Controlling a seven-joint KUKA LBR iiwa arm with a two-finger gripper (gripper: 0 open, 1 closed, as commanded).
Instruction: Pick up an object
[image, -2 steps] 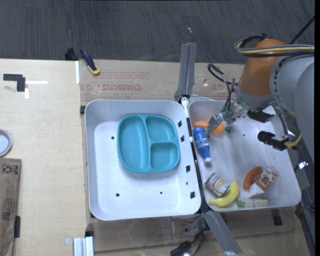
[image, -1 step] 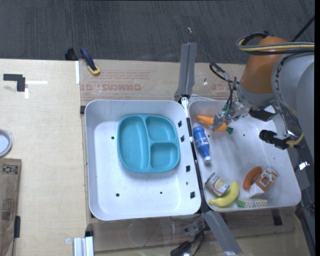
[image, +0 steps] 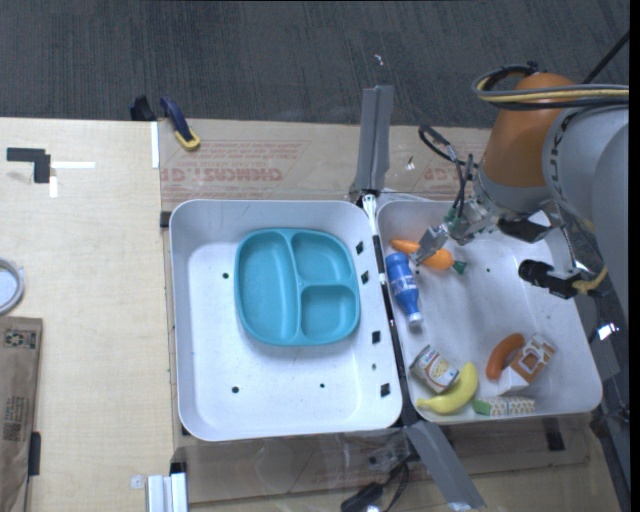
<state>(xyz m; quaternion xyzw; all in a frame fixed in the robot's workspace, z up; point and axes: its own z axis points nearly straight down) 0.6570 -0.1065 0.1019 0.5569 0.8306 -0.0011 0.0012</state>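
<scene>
So the arm (image: 590, 150) is a chunky KUKA iiwa, smooth light-grey rounded casing with a fat glossy orange band (image: 525, 140) above the wrist. A yellow-and-black cable loops over the orange part at about 12 o'clock, and thin black wires trail off toward 9 o'clock. The gripper (image: 440, 240) end is small, dark metal with silvery bits. A black fitting sticks out at 6 o'clock.
</scene>
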